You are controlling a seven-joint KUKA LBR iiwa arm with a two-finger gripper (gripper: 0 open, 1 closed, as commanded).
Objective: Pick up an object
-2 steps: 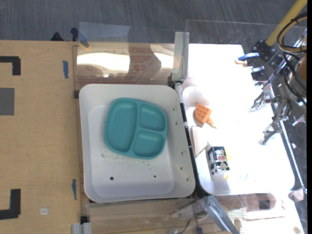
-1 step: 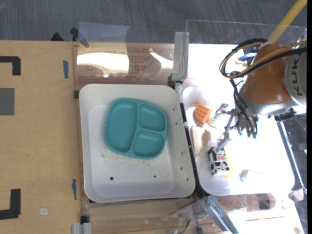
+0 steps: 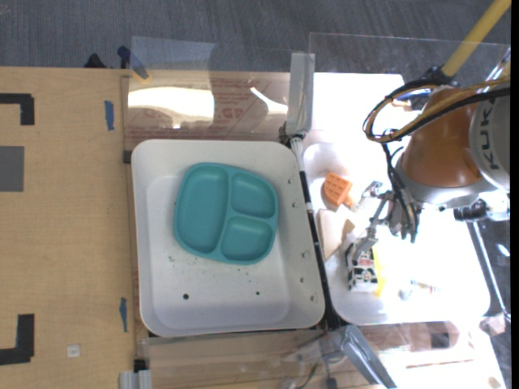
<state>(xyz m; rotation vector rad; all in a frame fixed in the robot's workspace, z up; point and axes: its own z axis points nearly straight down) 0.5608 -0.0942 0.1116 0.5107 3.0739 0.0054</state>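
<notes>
Nearest the camera, the left white bin point(image 3: 162, 298) holds a teal divided plate point(image 3: 225, 212) lying flat a little above its middle. At three o'clock from it, the right white bin point(image 3: 454, 298) holds an orange block point(image 3: 336, 189) near its upper left, a pale wooden piece point(image 3: 331, 233) just below that, and a small black, white and yellow object point(image 3: 364, 271) at six o'clock from the claw point(image 3: 375, 217). That claw hangs over the right bin; I cannot tell whether it is open or closed.
</notes>
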